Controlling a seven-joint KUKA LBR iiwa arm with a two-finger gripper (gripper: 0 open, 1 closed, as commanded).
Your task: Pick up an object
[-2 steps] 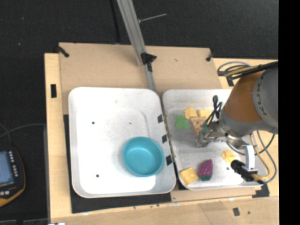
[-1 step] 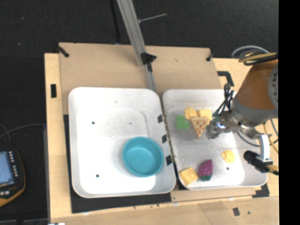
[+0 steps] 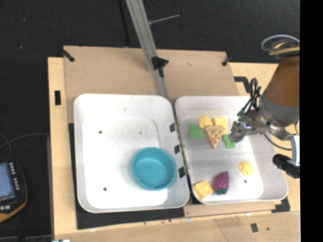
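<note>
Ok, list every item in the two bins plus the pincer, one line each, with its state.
Blue bowl: upright, left bin.
Green piece: lying loose, right bin.
Yellow blocks: clustered, touching the waffle wedge.
Waffle wedge: lying flat.
Small green piece: right beside the pincer tip.
Small yellow piece: lying alone.
Purple grapes: beside the yellow cube.
Yellow cube: near the bin's front corner.
Pincer: low over the right bin.
</note>
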